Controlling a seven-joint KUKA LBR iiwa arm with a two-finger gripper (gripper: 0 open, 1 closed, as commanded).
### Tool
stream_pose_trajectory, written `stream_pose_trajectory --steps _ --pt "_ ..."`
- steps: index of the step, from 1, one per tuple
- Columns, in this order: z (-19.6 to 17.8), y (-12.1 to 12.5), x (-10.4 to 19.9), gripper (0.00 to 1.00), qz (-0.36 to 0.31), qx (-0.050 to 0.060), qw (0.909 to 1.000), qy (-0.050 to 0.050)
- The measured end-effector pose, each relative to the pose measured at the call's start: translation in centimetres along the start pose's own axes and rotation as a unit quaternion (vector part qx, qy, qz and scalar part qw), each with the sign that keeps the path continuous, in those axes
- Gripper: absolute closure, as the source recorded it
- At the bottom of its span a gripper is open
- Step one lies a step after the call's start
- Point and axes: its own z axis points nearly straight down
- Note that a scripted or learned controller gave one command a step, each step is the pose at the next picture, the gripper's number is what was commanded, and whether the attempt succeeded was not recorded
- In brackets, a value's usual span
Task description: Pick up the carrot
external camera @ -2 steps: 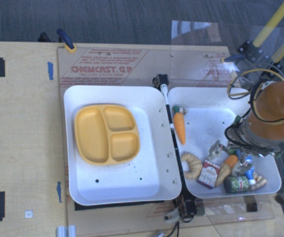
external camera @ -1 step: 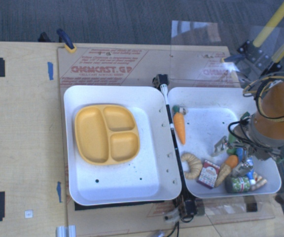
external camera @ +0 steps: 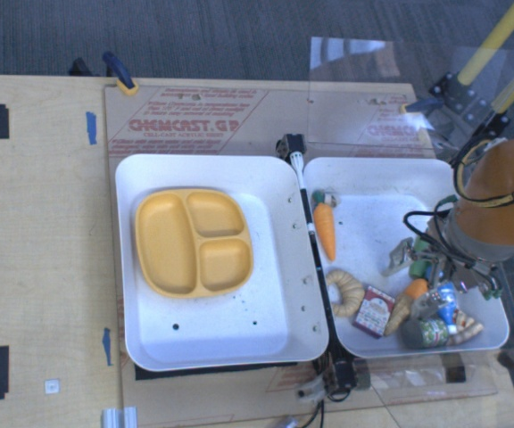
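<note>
Even, bright overhead light, soft shadows, glare on the clear sheet [external camera: 351, 56] at top, slightly soft focus

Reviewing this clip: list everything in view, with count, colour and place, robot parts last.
carrot: 1, orange with green top, right bin, by its left wall
divided plate: 1, yellow, left bin
bins: 2, white, side by side
bagel-like ring: 1, tan, right bin
small box: 1, red, right bin
mixed small items: several, heaped at right bin's near right
gripper: 1, dark, over the heap
arm: 1, orange band, from right
</note>
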Motion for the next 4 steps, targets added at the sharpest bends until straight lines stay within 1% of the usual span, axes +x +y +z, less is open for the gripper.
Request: stream_pose_trajectory --steps 1,2,3,4 --pt "-0.1 -0.4 0.9 0.00 0.128 0.002 0.9917 -0.003" --pt "-0.2 3.5 0.7 0.00 0.147 0.000 0.9890 -0.009" --pt "-1.3 3.5 0.6 1.00 0.147 0.001 0.9891 -0.011" --pt "-0.2 0.9 1.7 1.00 0.022 -0.001 0.9997 -0.007"
